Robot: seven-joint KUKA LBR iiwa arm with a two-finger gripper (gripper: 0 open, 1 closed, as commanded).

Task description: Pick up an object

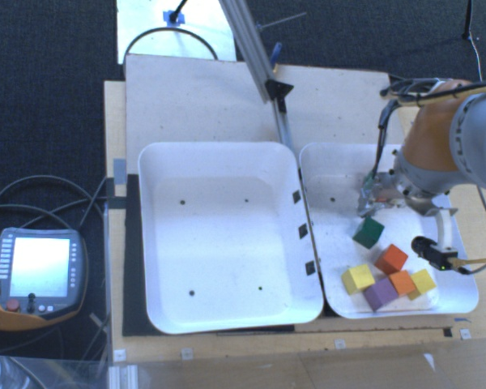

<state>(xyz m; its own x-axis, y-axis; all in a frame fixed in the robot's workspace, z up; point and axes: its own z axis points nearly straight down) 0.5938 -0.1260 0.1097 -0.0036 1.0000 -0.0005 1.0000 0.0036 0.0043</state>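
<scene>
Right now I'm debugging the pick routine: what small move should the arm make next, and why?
Probably a short descent toward the green cube. The gripper hangs just above it in the right bin, and the cube lies apart from the clustered yellow, purple, orange and red cubes, so it looks the easiest target.

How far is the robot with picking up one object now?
Done: the arm has reached into the right bin. In hand: the claw hangs just above the green cube, with nothing seen held. Left: grasping and lifting; the other cubes lie nearby, for example the purple cube.
</scene>
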